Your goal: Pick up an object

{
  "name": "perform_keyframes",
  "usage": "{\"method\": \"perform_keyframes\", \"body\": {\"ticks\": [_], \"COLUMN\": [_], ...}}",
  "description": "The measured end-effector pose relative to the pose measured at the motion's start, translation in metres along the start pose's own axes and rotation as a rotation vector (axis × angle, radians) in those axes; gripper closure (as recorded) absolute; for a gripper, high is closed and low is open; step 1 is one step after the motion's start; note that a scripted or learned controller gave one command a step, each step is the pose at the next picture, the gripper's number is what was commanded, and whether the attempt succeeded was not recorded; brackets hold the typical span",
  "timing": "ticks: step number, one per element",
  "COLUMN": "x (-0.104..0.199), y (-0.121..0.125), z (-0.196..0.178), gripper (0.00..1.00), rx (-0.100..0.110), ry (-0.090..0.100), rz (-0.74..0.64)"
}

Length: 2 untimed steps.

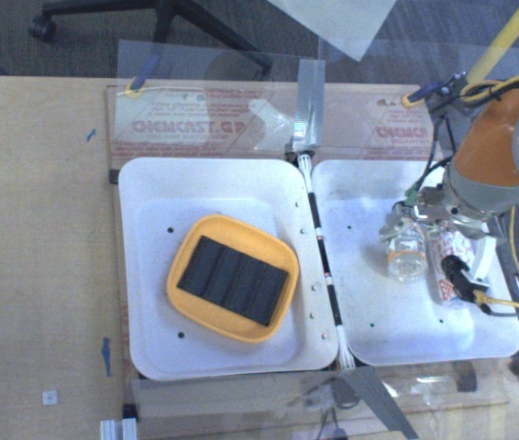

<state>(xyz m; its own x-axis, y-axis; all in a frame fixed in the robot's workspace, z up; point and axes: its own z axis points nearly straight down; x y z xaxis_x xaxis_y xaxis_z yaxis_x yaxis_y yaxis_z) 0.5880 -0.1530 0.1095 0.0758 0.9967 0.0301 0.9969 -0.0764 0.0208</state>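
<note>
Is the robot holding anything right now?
I can't tell. The gripper is down over a clear bottle in the right bin, but a hold can't be seen.

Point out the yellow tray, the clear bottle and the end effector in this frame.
yellow tray (pixel 179 273): camera view, on its left rim, in the left bin.
clear bottle (pixel 406 257): camera view, on its body, in the right bin.
end effector (pixel 417 216): camera view, at its tip above the bottle.
</note>
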Motion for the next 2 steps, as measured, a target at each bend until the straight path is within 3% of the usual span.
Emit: {"method": "perform_keyframes", "body": {"ticks": [1,2], "x": [0.001,0.016], "y": [0.001,0.067], "z": [-0.010,-0.084], "gripper": [1.00,1.00], "rx": [-0.002,0.021], "ry": [0.000,-0.032], "rz": [-0.002,0.029]}}
